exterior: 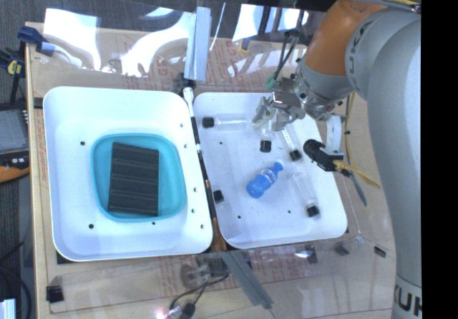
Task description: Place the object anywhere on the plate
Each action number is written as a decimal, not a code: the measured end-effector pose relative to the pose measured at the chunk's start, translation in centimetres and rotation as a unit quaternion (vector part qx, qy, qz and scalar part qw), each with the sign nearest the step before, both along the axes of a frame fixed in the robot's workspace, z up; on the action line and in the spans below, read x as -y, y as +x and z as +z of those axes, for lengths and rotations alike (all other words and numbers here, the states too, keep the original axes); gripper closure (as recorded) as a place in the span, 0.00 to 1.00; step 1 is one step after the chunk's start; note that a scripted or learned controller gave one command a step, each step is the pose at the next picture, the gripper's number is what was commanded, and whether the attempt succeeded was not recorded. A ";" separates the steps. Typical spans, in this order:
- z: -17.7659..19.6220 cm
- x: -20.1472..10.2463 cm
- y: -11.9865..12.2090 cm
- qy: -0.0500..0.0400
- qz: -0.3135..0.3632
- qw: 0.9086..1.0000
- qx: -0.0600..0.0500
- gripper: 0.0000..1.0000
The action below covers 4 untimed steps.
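Below us, a dark ribbed rectangular block (134, 179) lying flat on the blue plate (174, 174), left bin (64, 106), gripper (275, 116) over right bin (236, 232), whether it grips we cannot tell

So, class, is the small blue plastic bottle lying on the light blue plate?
No. The small blue plastic bottle lies in the right white bin, while the light blue plate sits in the left white bin.

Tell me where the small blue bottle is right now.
The blue bottle lies on its side near the middle of the right bin, below the pincer and left of a clear vial.
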State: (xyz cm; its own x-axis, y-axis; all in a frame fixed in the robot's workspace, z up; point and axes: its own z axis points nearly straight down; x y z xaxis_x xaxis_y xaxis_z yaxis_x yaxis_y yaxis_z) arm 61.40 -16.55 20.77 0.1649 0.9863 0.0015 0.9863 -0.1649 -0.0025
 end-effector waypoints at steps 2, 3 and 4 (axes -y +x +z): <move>-1.7 -10.7 -7.5 0.000 0.159 0.987 -0.001 1.00; -1.7 -16.8 -2.3 -0.001 0.221 0.975 0.000 1.00; -1.7 -16.7 -2.3 -0.001 0.220 0.975 0.000 0.00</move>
